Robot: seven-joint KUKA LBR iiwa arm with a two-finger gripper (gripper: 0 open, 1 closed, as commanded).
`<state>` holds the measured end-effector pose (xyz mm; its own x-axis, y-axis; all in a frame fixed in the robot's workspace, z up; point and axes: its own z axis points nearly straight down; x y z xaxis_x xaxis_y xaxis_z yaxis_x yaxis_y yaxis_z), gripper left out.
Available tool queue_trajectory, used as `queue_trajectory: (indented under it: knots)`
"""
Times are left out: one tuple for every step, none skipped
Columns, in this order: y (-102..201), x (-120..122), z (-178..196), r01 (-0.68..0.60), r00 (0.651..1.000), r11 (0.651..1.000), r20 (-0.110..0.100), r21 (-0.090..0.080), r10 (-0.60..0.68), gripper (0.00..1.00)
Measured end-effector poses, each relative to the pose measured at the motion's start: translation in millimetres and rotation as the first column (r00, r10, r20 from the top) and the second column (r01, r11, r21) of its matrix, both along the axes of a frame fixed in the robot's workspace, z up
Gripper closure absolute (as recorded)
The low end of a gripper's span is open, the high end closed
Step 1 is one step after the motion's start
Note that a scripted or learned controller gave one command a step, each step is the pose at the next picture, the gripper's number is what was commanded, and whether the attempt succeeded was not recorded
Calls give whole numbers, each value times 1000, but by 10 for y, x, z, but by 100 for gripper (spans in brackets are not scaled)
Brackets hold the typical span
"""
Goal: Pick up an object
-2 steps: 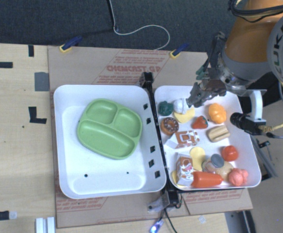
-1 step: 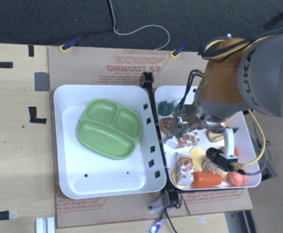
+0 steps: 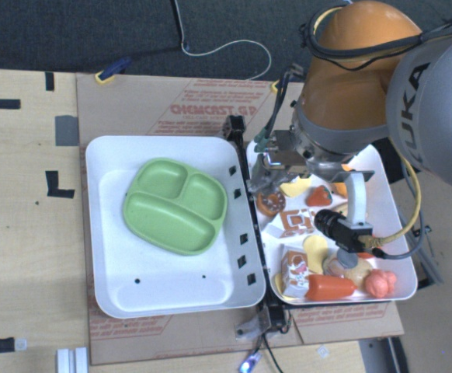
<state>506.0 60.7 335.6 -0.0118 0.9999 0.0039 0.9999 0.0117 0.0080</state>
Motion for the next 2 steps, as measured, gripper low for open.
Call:
queue_trajectory:
  knots:
    - [735, -233, 735, -1, 1000, 1000, -3, 0, 1, 100]
    - [682, -223, 788, 8, 1000, 1000, -10, -6, -8, 100]
